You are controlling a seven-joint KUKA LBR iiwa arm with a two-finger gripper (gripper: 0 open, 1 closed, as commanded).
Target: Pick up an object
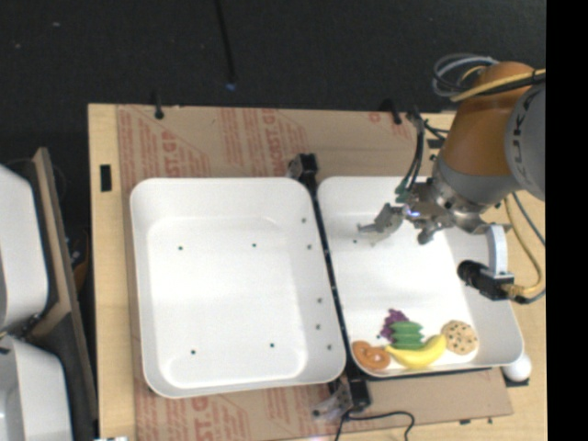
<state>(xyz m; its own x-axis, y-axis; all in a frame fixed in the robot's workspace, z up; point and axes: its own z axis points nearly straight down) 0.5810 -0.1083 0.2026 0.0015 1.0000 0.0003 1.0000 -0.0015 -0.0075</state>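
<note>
My gripper (401, 227) hangs over the back part of the right bin (395, 274), its two grey fingers spread open with nothing between them. Well in front of it, at the bin's near edge, lie several small toy foods: a yellow banana (415, 352), a purple grape bunch (399, 321), a round cookie (458, 337) and an orange pretzel-like piece (370, 356). A small green piece (407, 332) rests between the grapes and the banana.
The left bin (225, 283) stands beside the right one, a black divider clip (303, 166) at their back junction. Both rest on a cardboard sheet (211, 141). The arm's orange wrist (482, 122) and cables rise at the right.
</note>
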